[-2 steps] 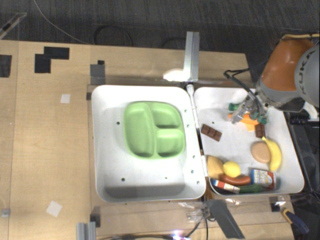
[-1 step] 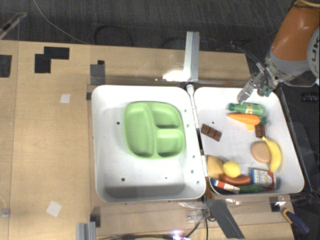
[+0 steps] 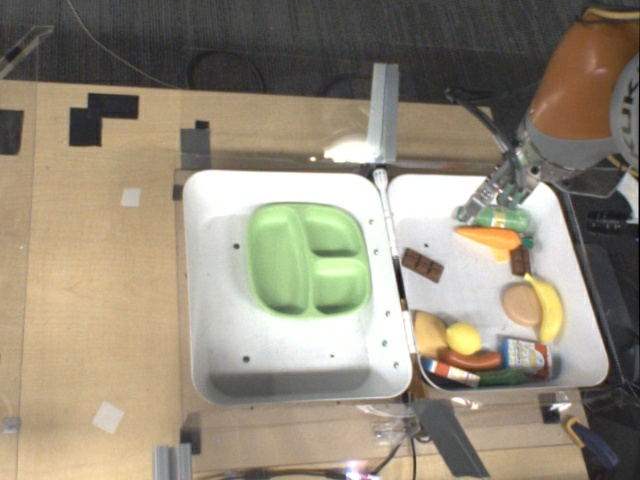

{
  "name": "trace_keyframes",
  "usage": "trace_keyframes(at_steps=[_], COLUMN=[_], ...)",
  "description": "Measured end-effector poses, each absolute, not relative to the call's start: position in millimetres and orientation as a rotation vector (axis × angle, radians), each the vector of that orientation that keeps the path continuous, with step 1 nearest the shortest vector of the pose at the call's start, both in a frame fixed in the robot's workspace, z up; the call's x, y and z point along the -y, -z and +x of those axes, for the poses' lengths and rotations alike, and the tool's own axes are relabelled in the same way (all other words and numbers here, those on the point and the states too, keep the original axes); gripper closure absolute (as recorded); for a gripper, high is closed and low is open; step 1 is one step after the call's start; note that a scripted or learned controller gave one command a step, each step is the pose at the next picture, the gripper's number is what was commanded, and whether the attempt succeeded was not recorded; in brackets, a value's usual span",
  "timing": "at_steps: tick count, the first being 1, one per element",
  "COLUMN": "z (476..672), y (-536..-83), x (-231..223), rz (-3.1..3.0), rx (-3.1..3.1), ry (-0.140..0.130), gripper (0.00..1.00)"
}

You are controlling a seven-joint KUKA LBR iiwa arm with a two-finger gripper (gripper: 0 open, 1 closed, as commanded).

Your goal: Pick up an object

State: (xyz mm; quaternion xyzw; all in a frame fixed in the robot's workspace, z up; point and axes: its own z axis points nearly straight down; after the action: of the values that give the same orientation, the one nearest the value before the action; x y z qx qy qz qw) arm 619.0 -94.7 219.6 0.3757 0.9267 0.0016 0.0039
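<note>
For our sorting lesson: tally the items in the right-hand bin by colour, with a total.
Yellow: 3, banana, lemon, pear-like piece
Brown: 2, chocolate pieces
Orange: 1, carrot
Green: 1, item at the gripper
Tan: 1, round piece
Red: 1, sausage
Multicoloured: 1, carton
Total: 10

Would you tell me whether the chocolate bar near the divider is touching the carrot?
Apart. The camera view shows bare white bin floor between the chocolate bar and the carrot.
</note>
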Motion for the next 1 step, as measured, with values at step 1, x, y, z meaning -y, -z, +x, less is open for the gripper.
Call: trace_keyframes(at_steps=[1], z=[556.7], y=[-228.2], x=[50.3], rz=[1.347], rx=[-2.834], ry=[-0.004], gripper=[1.0])
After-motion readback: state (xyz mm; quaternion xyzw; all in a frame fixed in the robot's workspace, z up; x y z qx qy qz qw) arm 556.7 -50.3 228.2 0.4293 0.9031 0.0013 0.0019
